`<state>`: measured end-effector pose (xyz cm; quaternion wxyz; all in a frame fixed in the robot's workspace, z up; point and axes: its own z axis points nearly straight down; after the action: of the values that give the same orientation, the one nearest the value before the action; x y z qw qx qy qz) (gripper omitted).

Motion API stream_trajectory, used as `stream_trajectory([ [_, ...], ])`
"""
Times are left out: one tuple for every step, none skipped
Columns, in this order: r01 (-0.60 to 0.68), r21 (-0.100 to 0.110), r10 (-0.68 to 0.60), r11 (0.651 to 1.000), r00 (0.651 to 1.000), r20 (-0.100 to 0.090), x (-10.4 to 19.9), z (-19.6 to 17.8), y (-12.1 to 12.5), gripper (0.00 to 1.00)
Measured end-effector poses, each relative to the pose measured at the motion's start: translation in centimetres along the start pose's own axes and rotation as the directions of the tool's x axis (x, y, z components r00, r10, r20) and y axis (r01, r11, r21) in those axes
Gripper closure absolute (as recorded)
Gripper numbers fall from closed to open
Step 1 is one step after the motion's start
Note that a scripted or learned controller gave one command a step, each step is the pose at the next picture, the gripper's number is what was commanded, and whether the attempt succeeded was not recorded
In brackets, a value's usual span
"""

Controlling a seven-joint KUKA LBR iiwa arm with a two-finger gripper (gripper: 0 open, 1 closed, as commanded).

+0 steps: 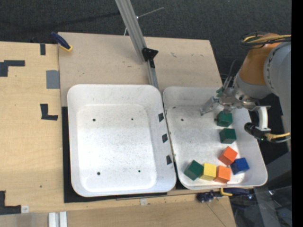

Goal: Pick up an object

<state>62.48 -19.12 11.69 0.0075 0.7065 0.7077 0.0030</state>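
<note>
My gripper (pixel 217 110) hangs over the far part of the right bin (pixel 189 126), reaching in from the right. One thin metal finger (pixel 207 109) splays out to the left and the gripper stands open. A dark green block (pixel 224 118) sits just below the gripper's right side, touching or nearly touching it, and nothing is clamped between the fingers. A second dark green block (pixel 227 135) lies a little nearer. Along the bin's near right corner lie an orange block (pixel 229 154), a blue block (pixel 241 165), a green block (pixel 193 169), a yellow block (pixel 209 170) and another orange block (pixel 222 174).
The left bin (pixel 75 126) stands beside the right one. A slanted metal pole (pixel 135 27) with a black clamp ends at the bins' far edge. Cables (pixel 262 129) hang by the right bin's right rim.
</note>
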Motion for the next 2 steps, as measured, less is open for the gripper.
stream_trajectory([
  [0.001, -0.002, -0.001, 1.0, 1.0, 0.003, 0.0, -0.8, 0.0, 1.0],
  [0.0, 0.011, 0.0, 1.0, 1.0, -0.006, 0.7, -5.4, 0.5, 1.0],
])
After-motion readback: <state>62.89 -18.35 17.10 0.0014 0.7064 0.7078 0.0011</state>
